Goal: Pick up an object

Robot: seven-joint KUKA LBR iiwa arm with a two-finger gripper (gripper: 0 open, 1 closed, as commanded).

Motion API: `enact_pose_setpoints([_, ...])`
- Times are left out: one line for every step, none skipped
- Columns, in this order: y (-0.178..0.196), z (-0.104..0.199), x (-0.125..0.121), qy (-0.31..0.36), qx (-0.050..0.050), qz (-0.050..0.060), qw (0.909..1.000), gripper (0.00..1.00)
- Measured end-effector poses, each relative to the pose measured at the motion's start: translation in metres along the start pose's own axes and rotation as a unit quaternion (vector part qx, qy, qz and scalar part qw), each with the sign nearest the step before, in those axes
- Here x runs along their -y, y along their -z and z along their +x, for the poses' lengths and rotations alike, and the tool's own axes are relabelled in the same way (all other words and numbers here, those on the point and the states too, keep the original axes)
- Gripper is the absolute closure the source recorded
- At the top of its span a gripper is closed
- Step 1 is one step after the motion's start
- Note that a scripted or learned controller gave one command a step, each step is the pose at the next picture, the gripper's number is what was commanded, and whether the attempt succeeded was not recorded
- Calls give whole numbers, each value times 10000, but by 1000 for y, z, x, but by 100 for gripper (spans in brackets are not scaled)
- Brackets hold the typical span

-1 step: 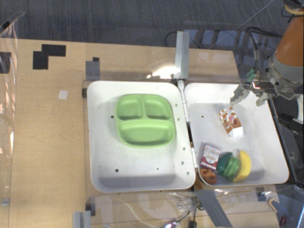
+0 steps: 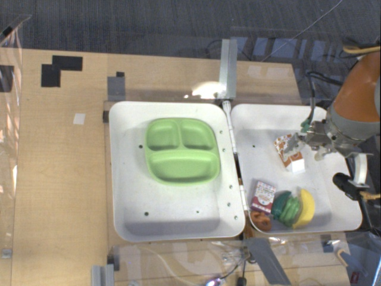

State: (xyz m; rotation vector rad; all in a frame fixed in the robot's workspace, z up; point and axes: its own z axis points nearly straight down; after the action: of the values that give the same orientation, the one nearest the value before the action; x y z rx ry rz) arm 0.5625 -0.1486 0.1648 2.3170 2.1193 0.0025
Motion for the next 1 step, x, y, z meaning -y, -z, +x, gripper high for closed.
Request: enact_pose_setpoints([-69, 3, -17, -234, 0, -15, 9997, 0])
